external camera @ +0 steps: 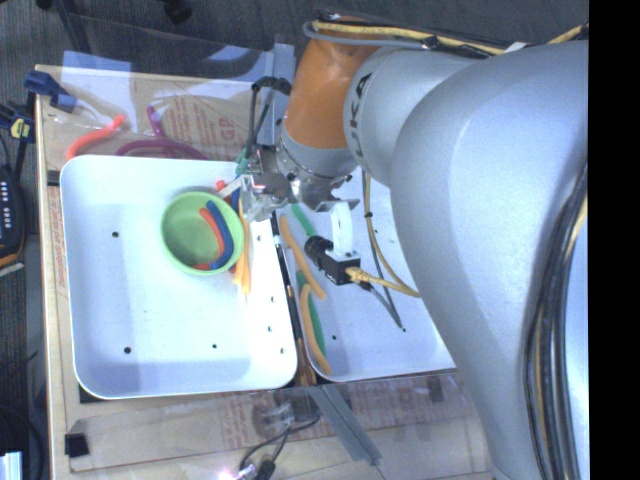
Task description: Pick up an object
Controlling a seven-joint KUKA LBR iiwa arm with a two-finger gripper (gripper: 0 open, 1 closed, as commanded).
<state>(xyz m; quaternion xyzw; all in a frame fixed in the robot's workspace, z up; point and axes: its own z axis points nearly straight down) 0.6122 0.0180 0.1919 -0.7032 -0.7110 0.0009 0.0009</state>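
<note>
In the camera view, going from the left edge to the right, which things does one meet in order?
Left white bin → green bowl → tool → right white bin → grey arm.

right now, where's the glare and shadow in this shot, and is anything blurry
Camera view: the left bin is evenly lit, with a soft bluish shadow along its lower wall; the green bowl is sharp enough to show its coloured pieces; the grey arm, close to the lens, is soft and brightly lit; the gripper is slightly blurred.
</note>
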